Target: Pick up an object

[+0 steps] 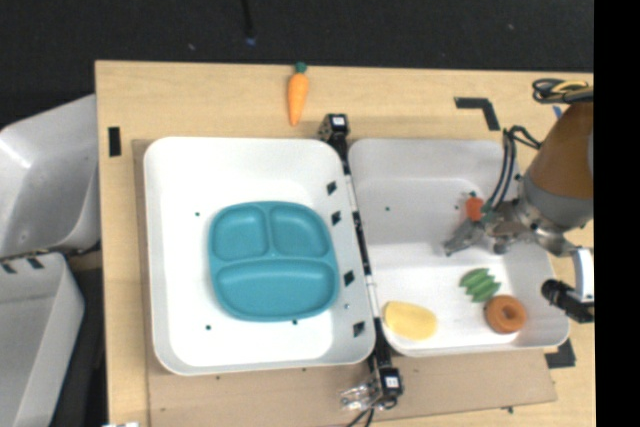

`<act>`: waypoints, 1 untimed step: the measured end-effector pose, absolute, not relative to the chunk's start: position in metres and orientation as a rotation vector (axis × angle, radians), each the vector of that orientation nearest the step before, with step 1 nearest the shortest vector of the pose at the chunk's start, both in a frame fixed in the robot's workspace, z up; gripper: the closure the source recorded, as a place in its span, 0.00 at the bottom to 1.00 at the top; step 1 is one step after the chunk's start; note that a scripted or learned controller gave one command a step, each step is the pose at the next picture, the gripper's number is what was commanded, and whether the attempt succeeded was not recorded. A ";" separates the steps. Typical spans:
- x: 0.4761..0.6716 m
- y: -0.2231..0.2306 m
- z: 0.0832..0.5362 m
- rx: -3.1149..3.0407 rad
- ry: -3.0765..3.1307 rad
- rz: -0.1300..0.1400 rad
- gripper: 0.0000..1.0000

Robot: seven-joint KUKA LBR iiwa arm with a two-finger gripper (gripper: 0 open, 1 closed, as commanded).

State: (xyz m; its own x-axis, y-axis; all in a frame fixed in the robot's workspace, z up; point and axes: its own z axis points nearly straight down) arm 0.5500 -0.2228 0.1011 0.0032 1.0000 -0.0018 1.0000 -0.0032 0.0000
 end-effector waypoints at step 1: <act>0.551 -0.224 0.112 2.224 2.212 0.001 1.00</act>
State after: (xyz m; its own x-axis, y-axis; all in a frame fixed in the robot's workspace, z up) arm 0.5506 -0.2239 0.1125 0.0054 1.0000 -0.0026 1.0000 -0.0054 0.0033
